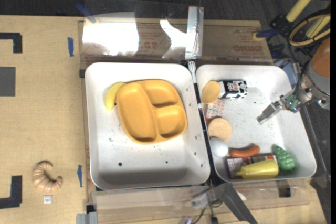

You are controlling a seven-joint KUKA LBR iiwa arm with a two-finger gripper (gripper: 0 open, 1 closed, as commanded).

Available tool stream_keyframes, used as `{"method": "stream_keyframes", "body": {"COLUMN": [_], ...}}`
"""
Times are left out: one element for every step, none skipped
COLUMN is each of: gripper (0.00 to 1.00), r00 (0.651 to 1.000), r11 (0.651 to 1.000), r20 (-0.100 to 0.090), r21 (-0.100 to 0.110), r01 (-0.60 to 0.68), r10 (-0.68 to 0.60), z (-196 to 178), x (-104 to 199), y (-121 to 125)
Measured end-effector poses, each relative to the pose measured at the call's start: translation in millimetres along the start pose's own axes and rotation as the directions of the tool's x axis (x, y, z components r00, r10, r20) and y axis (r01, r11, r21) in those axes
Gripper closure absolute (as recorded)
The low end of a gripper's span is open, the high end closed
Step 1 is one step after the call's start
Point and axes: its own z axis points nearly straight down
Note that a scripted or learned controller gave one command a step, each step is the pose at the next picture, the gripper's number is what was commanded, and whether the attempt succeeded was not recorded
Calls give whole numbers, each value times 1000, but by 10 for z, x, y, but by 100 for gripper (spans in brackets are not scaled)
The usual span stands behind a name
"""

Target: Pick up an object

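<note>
Hovering gripper [268,113] over right bin [262,73]

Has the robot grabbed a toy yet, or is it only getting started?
Only getting started. Nothing looks picked up: the hot dog, mustard bottle and white ball all lie in the right bin. The gripper hangs over a bare patch of that bin's right side, with no toy between its fingers. Left to do: reach a toy, grip it and lift it.
</note>
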Motion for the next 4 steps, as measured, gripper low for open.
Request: {"method": "stream_keyframes", "body": {"gripper": [0,0,0,0], "r00": [963,935,996,832], "r11": [963,935,996,832], "r20": [-1,1,0,0], "r21": [1,-3,0,0], "r01": [-270,-354,-87,-555], "r10": [270,354,87,555], "z": [1355,1357,1357,1363], "x": [85,137,-61,-192], "y": [-123,596,339,264]}}
